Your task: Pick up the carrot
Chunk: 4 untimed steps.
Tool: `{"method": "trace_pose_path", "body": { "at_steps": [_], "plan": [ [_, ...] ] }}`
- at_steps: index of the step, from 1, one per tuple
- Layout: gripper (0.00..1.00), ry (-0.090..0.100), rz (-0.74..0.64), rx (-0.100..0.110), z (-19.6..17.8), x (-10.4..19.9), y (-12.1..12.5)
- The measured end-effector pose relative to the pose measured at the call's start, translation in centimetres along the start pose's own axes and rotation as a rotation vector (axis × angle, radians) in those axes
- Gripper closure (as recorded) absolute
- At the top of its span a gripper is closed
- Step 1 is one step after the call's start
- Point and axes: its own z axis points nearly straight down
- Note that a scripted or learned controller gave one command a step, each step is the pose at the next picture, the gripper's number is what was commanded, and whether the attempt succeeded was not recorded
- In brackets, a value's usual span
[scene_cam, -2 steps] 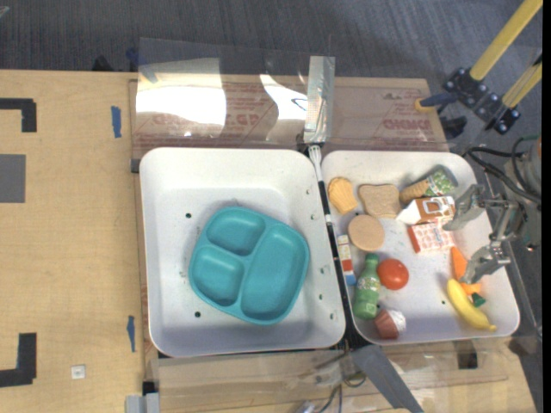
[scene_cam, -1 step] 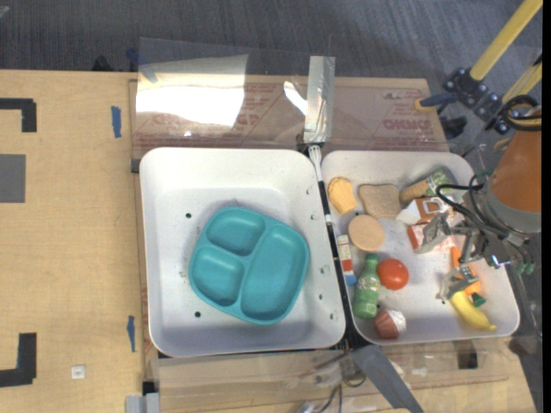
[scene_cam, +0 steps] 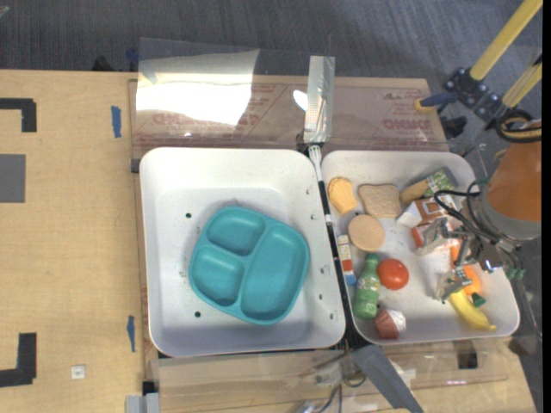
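Nearest, at the frame's lower right, a banana (scene_cam: 473, 309) lay in the right bin (scene_cam: 504, 327). Just above it sat the carrot (scene_cam: 469, 276), a small orange patch under my gripper (scene_cam: 459, 263). I judged the lift not yet done. Whether the gripper was wide or narrow I couldn't tell, nor the carrot's long axis.

The arm's orange band (scene_cam: 516, 183) shows at right, its tool (scene_cam: 461, 269) seemingly lowered.
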Motion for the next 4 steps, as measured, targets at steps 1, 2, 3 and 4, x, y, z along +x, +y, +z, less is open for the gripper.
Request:
{"method": "trace_pose_path", "body": {
  "at_steps": [1,2,3,4],
  "plan": [
    [1.0,-0.004,-0.002,0.001,-1.0,-0.2,0.1],
    [1.0,-0.005,-0.241,0.001,0.6,2.5,-2.4],
    [1.0,-0.002,0.209,-0.001,-3.7,-1.1,2.8],
    [1.0,-0.005,0.306,0.001,0.6,4.3,0.4]
  ]
}}
